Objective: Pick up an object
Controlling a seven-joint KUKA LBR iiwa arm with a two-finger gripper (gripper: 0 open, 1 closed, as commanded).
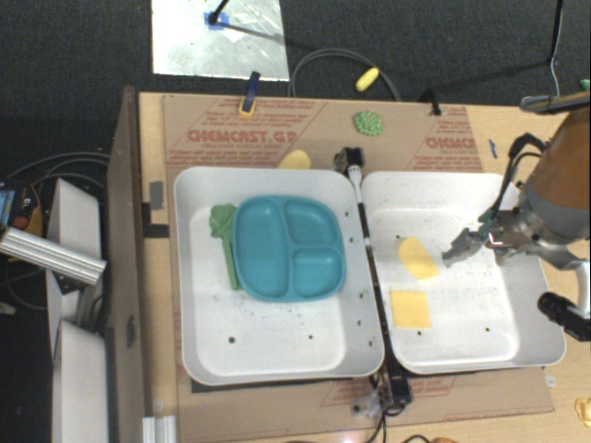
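While the two-finger gripper (459, 248), its opening unclear, is hovering near the right white bin's (526, 340) centre, the rounded yellow soft-looking piece (417, 257) is lying just beside it; probably light; pinching its narrow sides seems best.

This is a robotics lab or test bench. Two shallow white bins (277, 363) sit side by side on a brown board printed with a trade name (240, 137), cables (342, 58) loop over dark carpet at the top, a taped foil sheet (217, 26) lies upper left, and a metal rail (51, 257) juts at the left edge.
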